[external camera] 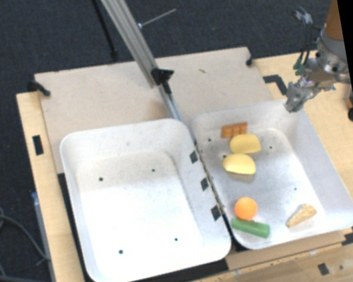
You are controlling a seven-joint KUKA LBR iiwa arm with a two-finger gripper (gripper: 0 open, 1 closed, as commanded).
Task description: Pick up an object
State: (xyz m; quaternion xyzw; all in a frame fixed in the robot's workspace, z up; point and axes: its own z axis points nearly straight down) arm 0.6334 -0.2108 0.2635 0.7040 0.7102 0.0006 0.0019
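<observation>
1. Claw [293, 100] over the right bin's [323, 165] far right corner; finger state can't tell.
2. Below-left of claw, in that bin: cracker [233, 129], two yellow pieces [245, 144] [239, 164].
3. Farther down: orange [245, 208], green stick [251, 228], wedge [300, 215].

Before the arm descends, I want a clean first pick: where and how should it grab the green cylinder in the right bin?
Grip the green cylinder across its narrow width near its lower-right half, coming straight down. It lies flat, and the orange ball sits close above its upper-left end, so that end is probably crowded.
</observation>
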